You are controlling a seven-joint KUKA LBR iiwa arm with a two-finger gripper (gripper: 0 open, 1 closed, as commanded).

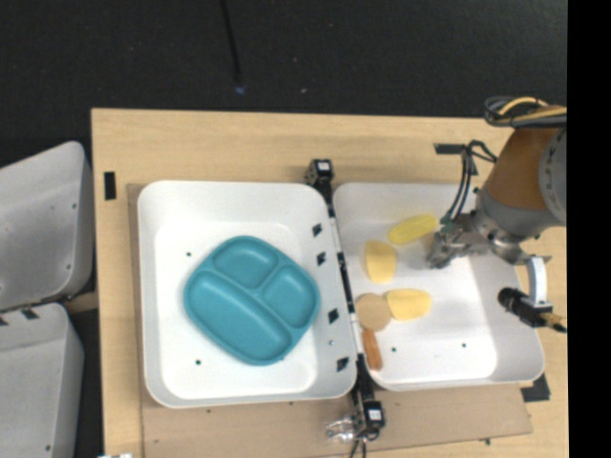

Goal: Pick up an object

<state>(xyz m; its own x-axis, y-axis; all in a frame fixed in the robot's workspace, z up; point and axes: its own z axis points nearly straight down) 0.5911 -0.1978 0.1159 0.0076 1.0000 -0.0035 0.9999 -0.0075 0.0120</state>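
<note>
Arm (pixel 520 175) reaches from right, gripper (pixel 441 248) low in right bin (pixel 477 356) beside yellow piece (pixel 413 228); grip state unclear.

A light wooden bench (pixel 286 146) stood on a dark, almost black floor (pixel 286 36). A thin black cable (pixel 227 27) ran across the floor. Two pale grey panels (pixel 38 227) sat just beside the bench's left side.

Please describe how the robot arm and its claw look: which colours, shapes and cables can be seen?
The arm is rounded, with a brownish-orange band above a grey wrist. Dark cables run along it, and a yellow-and-black cable loop sits on top. The claw is small, dark grey and metallic.
</note>
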